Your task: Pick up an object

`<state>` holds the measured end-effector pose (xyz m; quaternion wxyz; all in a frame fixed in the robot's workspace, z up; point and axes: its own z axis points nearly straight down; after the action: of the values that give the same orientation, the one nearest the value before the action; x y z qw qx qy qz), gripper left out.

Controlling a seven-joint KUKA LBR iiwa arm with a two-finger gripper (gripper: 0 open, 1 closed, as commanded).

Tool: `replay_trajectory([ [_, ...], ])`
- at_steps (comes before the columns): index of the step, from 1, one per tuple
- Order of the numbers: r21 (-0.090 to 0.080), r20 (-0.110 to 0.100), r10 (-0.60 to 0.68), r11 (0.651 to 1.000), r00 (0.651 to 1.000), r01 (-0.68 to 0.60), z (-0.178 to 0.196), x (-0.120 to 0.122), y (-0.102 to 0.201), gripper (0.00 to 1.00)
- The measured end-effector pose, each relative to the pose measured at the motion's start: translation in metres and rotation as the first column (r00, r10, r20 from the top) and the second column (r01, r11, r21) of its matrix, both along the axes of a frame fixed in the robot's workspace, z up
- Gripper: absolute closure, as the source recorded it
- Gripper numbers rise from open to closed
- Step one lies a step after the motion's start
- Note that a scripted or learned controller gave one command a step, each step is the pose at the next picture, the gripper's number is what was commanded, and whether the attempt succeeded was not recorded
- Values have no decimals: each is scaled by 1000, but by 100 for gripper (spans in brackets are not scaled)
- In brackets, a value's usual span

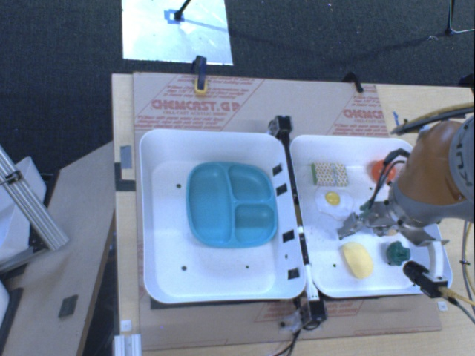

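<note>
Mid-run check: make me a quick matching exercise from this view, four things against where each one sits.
1 blue divided plate
2 yellow lemon-shaped piece
3 fried egg toy
4 green-speckled square

A right bin, far end
B left bin, middle
C right bin, near end
D right bin, beside the gripper

Pairs: 1-B, 2-C, 3-D, 4-A

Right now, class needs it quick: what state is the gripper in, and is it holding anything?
Gripper: cannot be told; it hangs over the right bin, above the yellow object.

Single fixed camera above bench [245,95], slanted down, both bins [159,199] framed.
</note>
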<state>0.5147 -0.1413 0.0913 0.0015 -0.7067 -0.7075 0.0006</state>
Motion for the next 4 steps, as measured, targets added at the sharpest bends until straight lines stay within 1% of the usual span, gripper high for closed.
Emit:
replay_trajectory([
  [1,-2,6,-1,1000,1000,1,13,2,0,100],
  [2,-3,9,3,1000,1000,-3,59,-2,4,100],
  [3,-3,10,2,1000,1000,-2,104,-1,-2,100],
  [4,-3,8,3,1000,1000,-3,130,1,-3,100],
])
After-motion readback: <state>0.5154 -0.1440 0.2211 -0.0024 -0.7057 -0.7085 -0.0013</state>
